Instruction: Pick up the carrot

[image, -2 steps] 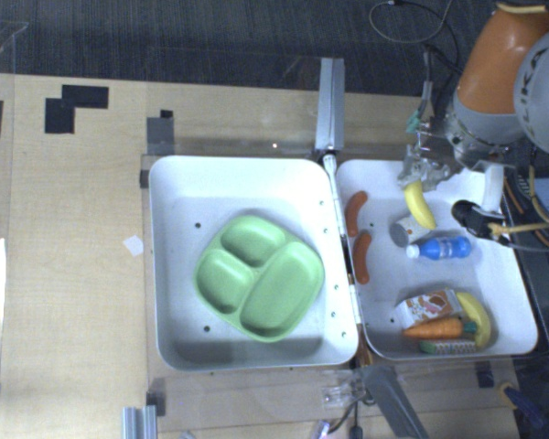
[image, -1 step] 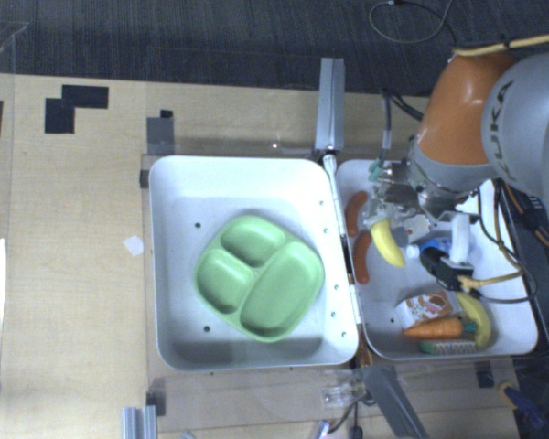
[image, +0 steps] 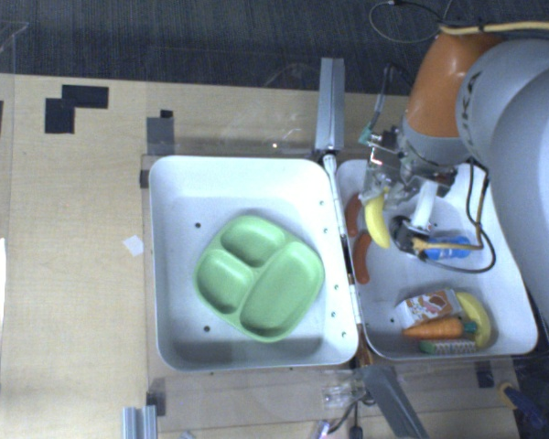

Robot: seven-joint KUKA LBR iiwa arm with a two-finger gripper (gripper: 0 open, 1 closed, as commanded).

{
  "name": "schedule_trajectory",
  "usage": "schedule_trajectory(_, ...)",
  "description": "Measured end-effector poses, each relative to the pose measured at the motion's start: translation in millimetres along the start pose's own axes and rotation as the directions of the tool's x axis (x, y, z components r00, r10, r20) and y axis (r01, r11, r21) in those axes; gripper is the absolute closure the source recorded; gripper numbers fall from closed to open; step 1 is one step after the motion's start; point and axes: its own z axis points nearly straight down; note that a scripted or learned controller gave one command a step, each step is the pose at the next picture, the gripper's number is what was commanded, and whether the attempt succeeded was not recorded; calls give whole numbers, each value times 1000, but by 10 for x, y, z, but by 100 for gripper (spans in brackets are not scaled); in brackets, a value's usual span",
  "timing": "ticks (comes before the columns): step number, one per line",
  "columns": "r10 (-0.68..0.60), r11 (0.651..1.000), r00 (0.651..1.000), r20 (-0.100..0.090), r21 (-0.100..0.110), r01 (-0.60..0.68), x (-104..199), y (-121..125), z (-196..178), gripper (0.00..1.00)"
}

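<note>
The carrot is orange and lies flat near the front wall of the right bin, between a small printed carton and a yellow banana. My gripper hangs over the back left part of that bin, well behind the carrot. A second yellow banana is right at the gripper's tip, and the arm's bulk hides how the two meet.
A reddish-brown sausage lies along the right bin's left wall. A blue and yellow item sits just right of the gripper. The left bin holds a green divided plate. A metal divider rail stands between the bins.
</note>
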Motion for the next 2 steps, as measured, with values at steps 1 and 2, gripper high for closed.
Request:
schedule_trajectory(1,-9,1000,1000,-1,-3,9,16,8,-112,100)
schedule_trajectory(2,9,1000,1000,1,1,-9,-143,-97,-120,100)
